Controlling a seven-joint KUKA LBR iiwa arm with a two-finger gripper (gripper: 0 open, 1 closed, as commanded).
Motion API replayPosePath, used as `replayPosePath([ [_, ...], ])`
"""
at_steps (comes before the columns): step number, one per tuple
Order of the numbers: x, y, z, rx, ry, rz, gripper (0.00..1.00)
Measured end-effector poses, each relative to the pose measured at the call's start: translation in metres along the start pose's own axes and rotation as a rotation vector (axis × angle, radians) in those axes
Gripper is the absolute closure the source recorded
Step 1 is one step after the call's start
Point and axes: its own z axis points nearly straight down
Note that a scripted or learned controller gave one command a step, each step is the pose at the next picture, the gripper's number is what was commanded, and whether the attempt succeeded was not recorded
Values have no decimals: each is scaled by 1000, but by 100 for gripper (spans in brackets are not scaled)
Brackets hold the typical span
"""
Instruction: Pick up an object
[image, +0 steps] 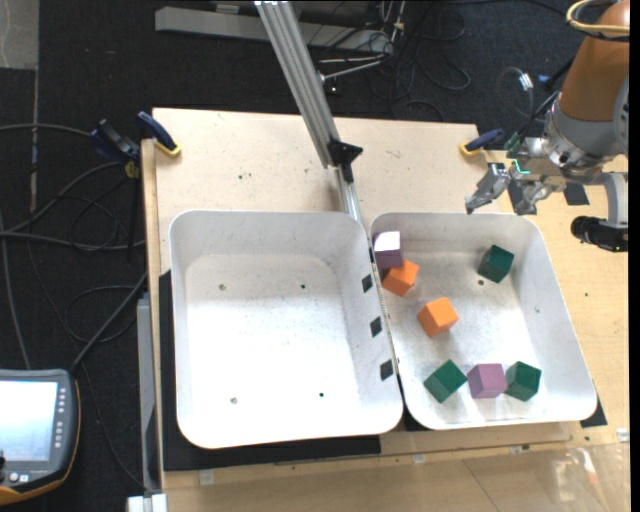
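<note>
Up past the far rim of the right bin (560, 300), the gripper (505, 190) hangs with nothing between its jaws; their spacing is unclear. Inside that bin lie small cubes: two orange (437, 316), three green (495, 263), one purple (487, 380), one white-topped (387, 246).

right bin (560, 330): seven cubes (438, 316) inside | left bin (190, 300): beside it | tool (505, 188): above right bin's far rim
</note>
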Motion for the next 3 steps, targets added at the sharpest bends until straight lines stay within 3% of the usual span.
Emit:
replayPosePath([
  [2,-5,-9,103,4,1,4,0],
  [3,-5,-4,112,-19,-4,2,0],
])
